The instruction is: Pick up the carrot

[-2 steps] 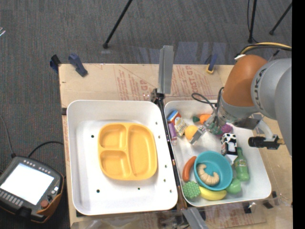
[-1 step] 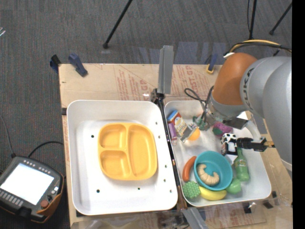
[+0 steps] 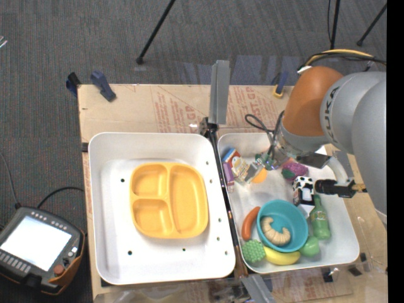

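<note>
Two white bins point(image 3: 101, 169) sit on the counter point(image 3: 151, 109); one yellow tray point(image 3: 169, 199) fills the left. One carrot point(image 3: 250, 222) lies beside the right bin's teal bowl point(image 3: 282, 225). The arm slants down; whether its hand point(image 3: 261, 166) is open, I cannot tell.

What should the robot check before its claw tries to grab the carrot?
1. Carrot in plain sight: ok, it lies in the right bin, left of the teal bowl.
2. Claw above the carrot: not ok, it is nearer the bin's far end, by the small box.
3. Claw carrying nothing: cannot tell.
4. Room around the carrot: not ok, the bowl and the green bumpy ball crowd it.
5. Carrot lying flat: ok.
</note>
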